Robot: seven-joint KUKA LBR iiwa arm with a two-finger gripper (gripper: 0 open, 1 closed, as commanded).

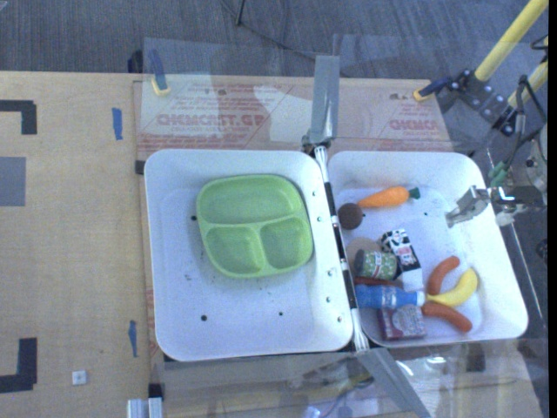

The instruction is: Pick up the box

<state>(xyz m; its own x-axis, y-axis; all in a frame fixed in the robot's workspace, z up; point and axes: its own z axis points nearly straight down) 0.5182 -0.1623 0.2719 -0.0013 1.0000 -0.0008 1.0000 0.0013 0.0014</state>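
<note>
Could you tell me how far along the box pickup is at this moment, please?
Nothing looks done yet: the box lies in the right bin beside the blue bottle. The hand sits at the far right rim, apart from it. Reaching, gripping and lifting remain.

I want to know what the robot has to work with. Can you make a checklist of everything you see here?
Surface: wooden bench bearing two white bins, left bin and right bin, side by side.
Job's things: small dark red box lying at the near edge of the right bin, beside a blue bottle.
Clutter: green divided plate in the left bin; in the right bin a carrot, brown ball, small can, black-and-white cow toy, banana and two sausages.
Gripper: gripper over the right bin's far right part, away from the box, holding nothing.
Cables: dark cable on the floor beyond the bench.
Surroundings: grey floor; yellow pole at upper right.
</note>
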